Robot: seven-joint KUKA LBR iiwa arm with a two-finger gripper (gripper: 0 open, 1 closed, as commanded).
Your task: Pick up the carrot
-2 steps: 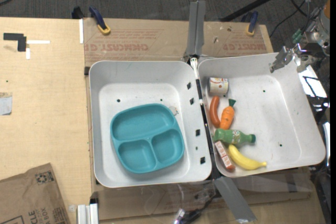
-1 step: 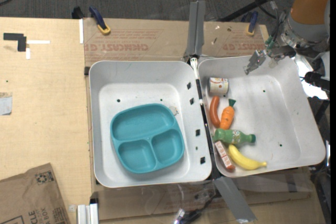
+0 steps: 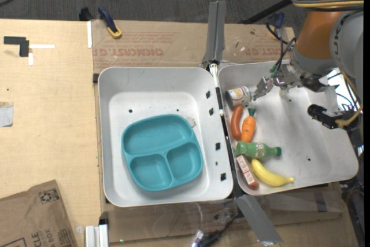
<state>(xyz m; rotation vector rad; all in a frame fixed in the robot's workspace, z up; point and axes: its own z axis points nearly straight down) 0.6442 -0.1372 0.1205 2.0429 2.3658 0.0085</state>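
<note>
The carrot [image 3: 248,128] is a small orange toy with a green top. It lies in the right bin [image 3: 324,147] near the left wall, pointing toward the front. My gripper [image 3: 262,87] hangs over the back left of that bin, above and behind the carrot, close to a small white bottle [image 3: 238,93]. Nothing shows in its grasp, and a clear gap separates it from the carrot.
A red sausage [image 3: 236,121] lies against the carrot's left side. In front of it are a green bottle [image 3: 258,150], a banana [image 3: 270,174] and a red-and-white packet [image 3: 247,172]. The left bin [image 3: 115,124] holds a teal divided plate [image 3: 163,151].
</note>
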